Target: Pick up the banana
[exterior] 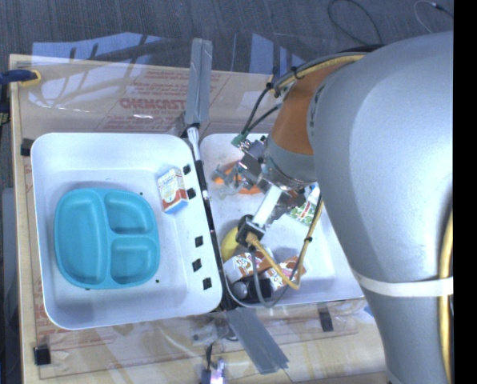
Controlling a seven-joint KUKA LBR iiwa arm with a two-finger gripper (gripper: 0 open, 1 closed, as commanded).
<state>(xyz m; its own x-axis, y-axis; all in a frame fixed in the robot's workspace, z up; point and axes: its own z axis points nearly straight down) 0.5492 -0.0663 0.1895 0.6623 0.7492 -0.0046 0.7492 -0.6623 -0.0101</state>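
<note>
A yellow piece that looks like the banana [240, 261] lies near the front left of the right bin [334, 274], mostly hidden by robot parts and a dark object. My gripper [250, 174] hangs low over the back left of that bin, above some small orange items [225, 175]. It sits well behind the banana. The big grey arm covers most of the bin's right side.
The left bin [54, 154] holds a blue divided plate [106, 237] and a small carton [171, 190] by its right wall. In the right bin, a dark round object [250, 288] rests at the front and a green and white packet [307, 206] pokes out under the arm.
</note>
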